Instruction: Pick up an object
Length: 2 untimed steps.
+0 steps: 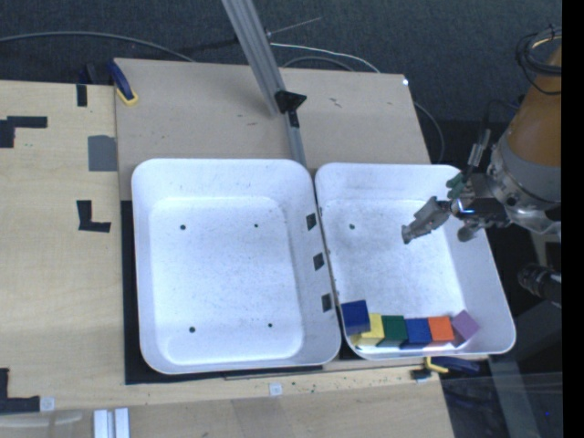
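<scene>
Dark floor and loose cables surround the tan bench [365, 108], where two white bins sit side by side. Over the right bin [388, 181] the gripper [422, 224] hangs above bare white floor, its fingers apparently holding nothing; whether they are spread I cannot tell. Along that bin's near wall, small blocks [406, 328] crowd together: blue, yellow, green, blue, orange, purple. Beside it, the left bin [224, 272] offers wide open room.
</scene>
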{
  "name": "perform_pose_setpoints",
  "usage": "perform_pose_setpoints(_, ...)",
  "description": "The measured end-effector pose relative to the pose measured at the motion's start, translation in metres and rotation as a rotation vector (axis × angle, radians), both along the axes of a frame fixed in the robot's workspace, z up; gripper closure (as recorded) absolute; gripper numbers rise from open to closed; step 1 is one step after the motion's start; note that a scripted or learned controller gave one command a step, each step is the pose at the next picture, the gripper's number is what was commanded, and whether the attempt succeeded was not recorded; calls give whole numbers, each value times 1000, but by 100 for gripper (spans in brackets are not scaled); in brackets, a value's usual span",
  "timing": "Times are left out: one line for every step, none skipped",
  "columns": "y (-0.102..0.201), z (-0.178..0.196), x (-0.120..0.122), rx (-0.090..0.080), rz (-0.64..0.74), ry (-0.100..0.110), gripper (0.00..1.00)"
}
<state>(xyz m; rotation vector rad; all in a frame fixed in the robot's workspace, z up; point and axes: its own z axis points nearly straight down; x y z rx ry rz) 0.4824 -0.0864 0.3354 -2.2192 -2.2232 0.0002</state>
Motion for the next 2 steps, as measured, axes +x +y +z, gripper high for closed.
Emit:
perform_pose_setpoints(4, -22, 0, -1, -1, 2, 0)
perform_pose_setpoints(38, -16, 0, 0, 3, 0, 0)
